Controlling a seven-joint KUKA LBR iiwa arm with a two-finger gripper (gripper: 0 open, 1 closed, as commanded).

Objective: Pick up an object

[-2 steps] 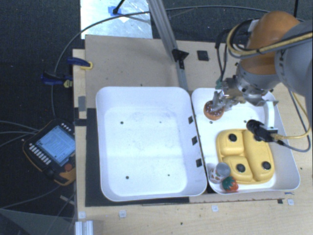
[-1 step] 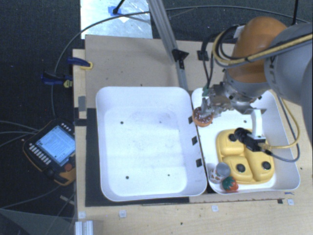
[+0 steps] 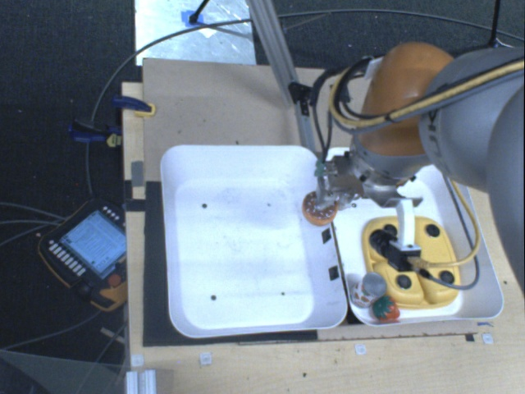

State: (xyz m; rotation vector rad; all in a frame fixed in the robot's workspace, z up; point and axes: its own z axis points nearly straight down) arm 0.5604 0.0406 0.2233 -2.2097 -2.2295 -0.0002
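Brown round object (image 3: 319, 209) pinched in gripper (image 3: 321, 200)

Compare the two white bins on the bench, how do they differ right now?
The left bin shows a bare white floor with a few dark specks, while the right bin holds a yellow toy, a grey cup and a small red and green thing. The left bin lies fully in sight; the arm covers part of the right bin. Both are shallow, white and side by side.
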